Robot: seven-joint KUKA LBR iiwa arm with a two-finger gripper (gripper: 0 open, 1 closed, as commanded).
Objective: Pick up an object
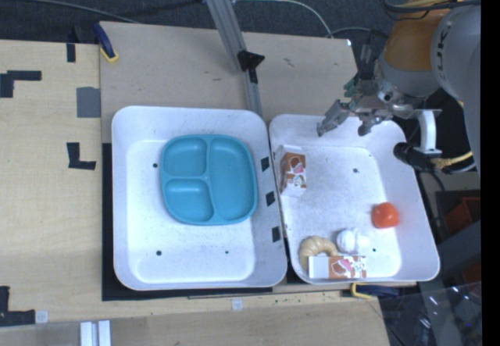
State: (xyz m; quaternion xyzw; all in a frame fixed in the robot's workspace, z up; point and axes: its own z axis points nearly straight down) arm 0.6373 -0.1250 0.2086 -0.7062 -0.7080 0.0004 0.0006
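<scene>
The gripper (344, 123) is seen above the far edge of the right bin (414, 204), its two fingers spread wide with nothing between them. The step in hand is judged to be the approach: no object has yet been taken.

Several candidates lie in the right bin. A small brown-and-white carton (294, 171) is placed near the bin's left edge, toward the far side, and is the object nearest the gripper. A red ball (384, 215) rests by the right edge. At the near edge a croissant (316, 246), a small white object (348, 240) and a flat red-and-white packet (337, 266) are crowded together, touching or nearly so. In the left bin (133, 204) a blue divided plate (209, 180) is set.

For the next move, the gripper would have to be brought over one object, lowered with the fingers astride it, and closed. The carton or the ball is judged easier, each standing apart from its neighbours; the cluster at the near edge leaves little room for the fingers.
</scene>
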